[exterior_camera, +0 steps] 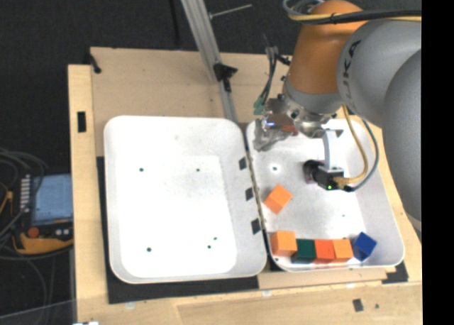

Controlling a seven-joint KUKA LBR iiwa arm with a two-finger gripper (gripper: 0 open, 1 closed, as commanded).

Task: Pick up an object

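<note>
1. Arm (369, 54) reaches in from 3 o'clock; its hand (273, 128) hangs over the right bin (376, 203) at that bin's 11 o'clock corner. Cannot tell how far the hand is open, nor whether it has hold of anything.
2. Orange block (277, 199) lies tilted and alone at 6 o'clock from the hand, near the bin's left wall.
3. Row along the bin's 6 o'clock wall: orange cube (284, 243), green cube (306, 250), two more orange cubes (333, 249), blue cube (364, 245).
4. Left bin (177, 196) sits beside it on the worktop (142, 82).
</note>
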